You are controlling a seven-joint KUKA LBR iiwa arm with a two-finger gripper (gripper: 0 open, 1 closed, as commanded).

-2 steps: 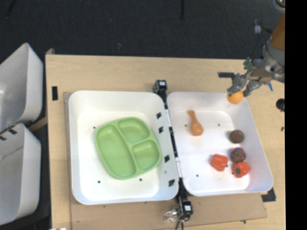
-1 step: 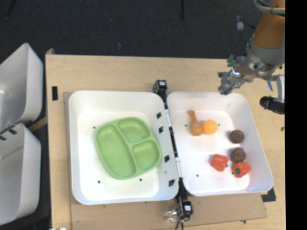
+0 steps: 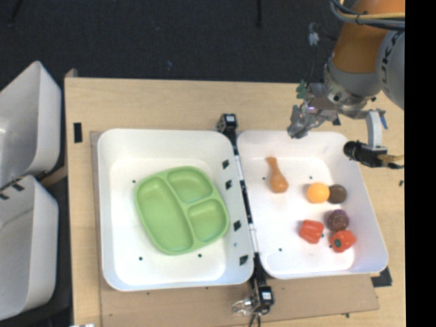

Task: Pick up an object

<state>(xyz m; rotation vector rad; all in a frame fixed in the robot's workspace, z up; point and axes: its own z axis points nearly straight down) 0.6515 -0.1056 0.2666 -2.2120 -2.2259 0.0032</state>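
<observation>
**Over the right bin's far edge: gripper state unclear, six items to count**

At the far rim of the right bin [image 3: 286, 254] sits the gripper [image 3: 298, 129], and honestly it's too small and blurry for us to call it. Open or closed, we can't tell. The arm [image 3: 357, 46] behind it gets cut off at the top right corner, so we only see the orange band and a bit of grey.

All the pickable stuff is in that right bin, well apart from the gripper. We count six:
- one tan drumstick [image 3: 276, 176], nearest the gripper
- one orange ball [image 3: 317, 193]
- one brown ball [image 3: 336, 193], touching the orange one
- one dark lump [image 3: 336, 219], hard to say what it is
- two red peppers: one [image 3: 310, 231] on its own, the other [image 3: 342, 240] right against the dark lump

Left bin [image 3: 122, 254] has one green tray [image 3: 182, 210] with three compartments, lying a bit skewed.

Two bins, side by side, touching along the middle.
</observation>
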